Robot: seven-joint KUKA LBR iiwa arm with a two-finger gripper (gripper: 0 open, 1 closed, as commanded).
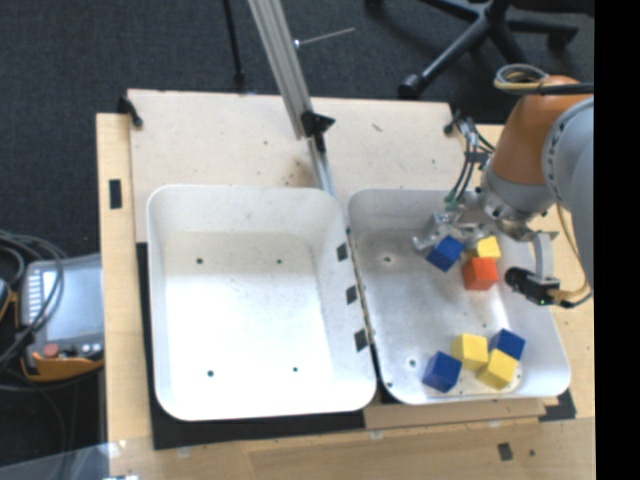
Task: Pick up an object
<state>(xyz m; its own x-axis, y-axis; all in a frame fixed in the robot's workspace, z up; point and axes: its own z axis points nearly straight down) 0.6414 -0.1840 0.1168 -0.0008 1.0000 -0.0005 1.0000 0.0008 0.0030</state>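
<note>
Now my gripper (462,230) hangs over the right bin (400,298), near its back edge; whether my jaws are apart, I cannot tell. A matte blue cube (445,253) sits just below them, an orange block (481,271) topped with yellow beside it. Two yellow cubes (484,358) and two more blue ones (441,370) cluster at the smooth white bin's front edge.

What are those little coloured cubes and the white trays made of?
The cubes look like painted wood or plastic: flat, even colours, crisp edges; I cannot tell which. The right bin and the left bin look like moulded white plastic: smooth, rounded corners, slightly scuffed.
</note>
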